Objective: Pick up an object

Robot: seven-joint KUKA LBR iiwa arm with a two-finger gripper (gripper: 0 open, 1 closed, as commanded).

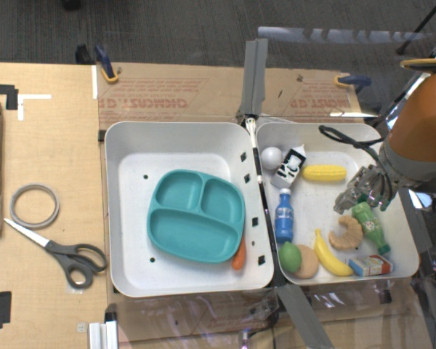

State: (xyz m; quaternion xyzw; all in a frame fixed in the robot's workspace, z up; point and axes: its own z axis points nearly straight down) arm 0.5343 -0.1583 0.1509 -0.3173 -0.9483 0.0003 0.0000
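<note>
Dark grey carpet (pixel 167 20) covers the floor along the top, well behind the gripper (pixel 365 191) and above it in the view. Far to the gripper's left lies the pale wooden bench top (pixel 43 282), carrying black tape marks (pixel 3 97), a roll of tape (pixel 35 206) and grey-handled scissors (pixel 65 257). A brown cardboard sheet (pixel 174 97) with red print lies behind the bins, pinned at its corners by blue clamps (pixel 105 64). A grey metal post (pixel 254 78) stands up and to the gripper's left. The light is even and soft.
</note>
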